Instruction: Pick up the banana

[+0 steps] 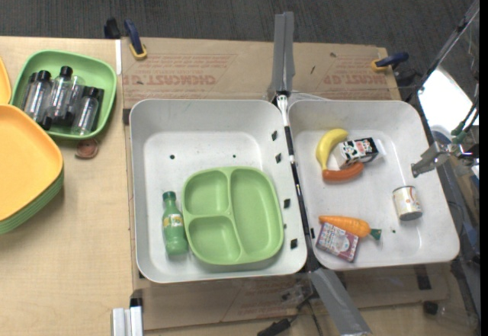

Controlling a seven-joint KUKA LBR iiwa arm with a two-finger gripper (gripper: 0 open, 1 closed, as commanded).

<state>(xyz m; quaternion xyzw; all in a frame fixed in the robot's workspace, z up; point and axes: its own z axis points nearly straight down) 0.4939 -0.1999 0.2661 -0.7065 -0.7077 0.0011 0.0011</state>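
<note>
One banana (330, 147) lies well left of the seemingly parked jaws.

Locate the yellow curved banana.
The yellow curved banana lies in the right white bin's upper part, touching an orange sausage and a black-and-white carton.

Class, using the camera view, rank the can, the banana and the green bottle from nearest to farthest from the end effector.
1. Can, right bin, just beside the end effector.
2. Banana, right bin's far left part.
3. Green bottle, left bin's left edge.
</note>
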